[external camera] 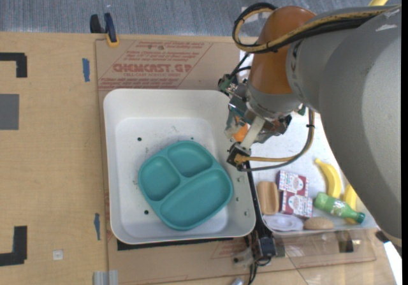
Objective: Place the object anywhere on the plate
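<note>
Where the worktop (44, 150) lies nearest the camera, below and to the view's right of the hand (237, 123), the right bin (299, 150) holds a bread roll (318, 223), a green bottle (336, 208) lying on its side, 2 red-and-white cartons (292, 192) set one behind the other, a hot dog bun (267, 196) and a banana (330, 178). Nearer than the hand and to its left in the view, the teal plate (185, 185) with 3 compartments lies flat in the left bin (115, 150). The hand hangs over the strip where the 2 bins meet, just beyond the plate's far right corner. A small orange thing (241, 131) shows right at the hand, apart from the plate; whether the hand grips it I cannot tell. Beyond the hand lies a cardboard sheet (156, 67) with red lettering.
</note>
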Motion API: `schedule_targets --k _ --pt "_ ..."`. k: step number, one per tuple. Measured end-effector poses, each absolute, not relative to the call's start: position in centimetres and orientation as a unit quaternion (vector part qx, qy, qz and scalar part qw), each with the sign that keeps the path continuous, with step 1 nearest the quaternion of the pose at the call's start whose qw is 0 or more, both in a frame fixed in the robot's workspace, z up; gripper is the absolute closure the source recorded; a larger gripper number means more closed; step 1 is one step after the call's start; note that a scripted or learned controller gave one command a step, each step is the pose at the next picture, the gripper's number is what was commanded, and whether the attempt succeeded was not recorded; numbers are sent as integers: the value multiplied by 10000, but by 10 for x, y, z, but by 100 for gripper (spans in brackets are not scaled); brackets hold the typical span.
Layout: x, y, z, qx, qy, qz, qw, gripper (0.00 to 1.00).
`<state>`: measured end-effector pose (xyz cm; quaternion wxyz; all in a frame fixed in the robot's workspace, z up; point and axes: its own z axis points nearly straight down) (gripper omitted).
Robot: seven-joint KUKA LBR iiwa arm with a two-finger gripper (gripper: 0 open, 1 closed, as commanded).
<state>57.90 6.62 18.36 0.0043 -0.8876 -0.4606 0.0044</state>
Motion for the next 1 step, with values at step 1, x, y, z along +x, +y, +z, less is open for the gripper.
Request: schedule_targets --k 1 --pt "579 65 184 -8879 -4599 44 37 0"
